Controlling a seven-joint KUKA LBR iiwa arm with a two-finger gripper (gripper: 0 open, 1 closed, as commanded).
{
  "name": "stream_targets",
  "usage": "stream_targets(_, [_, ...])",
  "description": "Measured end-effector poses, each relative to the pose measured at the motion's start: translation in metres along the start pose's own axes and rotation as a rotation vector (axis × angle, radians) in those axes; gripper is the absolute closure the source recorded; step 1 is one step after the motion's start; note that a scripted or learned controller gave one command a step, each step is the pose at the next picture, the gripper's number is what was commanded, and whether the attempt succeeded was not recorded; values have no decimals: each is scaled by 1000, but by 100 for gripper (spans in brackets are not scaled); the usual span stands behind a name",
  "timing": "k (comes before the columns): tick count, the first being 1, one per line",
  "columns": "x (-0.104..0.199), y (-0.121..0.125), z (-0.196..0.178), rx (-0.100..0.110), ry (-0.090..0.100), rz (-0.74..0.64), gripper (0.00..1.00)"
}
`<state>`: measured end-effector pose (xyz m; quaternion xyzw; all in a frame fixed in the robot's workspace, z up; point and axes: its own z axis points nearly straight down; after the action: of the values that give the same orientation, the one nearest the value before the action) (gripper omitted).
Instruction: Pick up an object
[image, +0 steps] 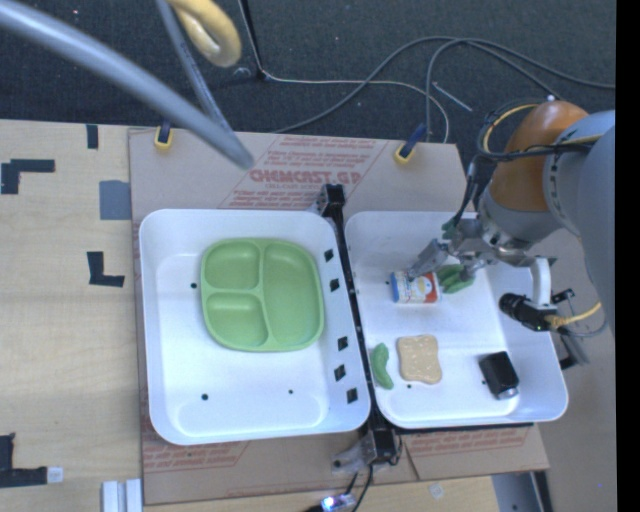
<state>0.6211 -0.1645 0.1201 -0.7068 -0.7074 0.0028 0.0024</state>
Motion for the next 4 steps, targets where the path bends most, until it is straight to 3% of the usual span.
stream_targets(1, [1,2,-14,-6,0,-2,100])
stream_targets(3, [4,13,-117,-12,0,-1,100])
stream_targets(4, [5,14,-141,-10,0,-1,100])
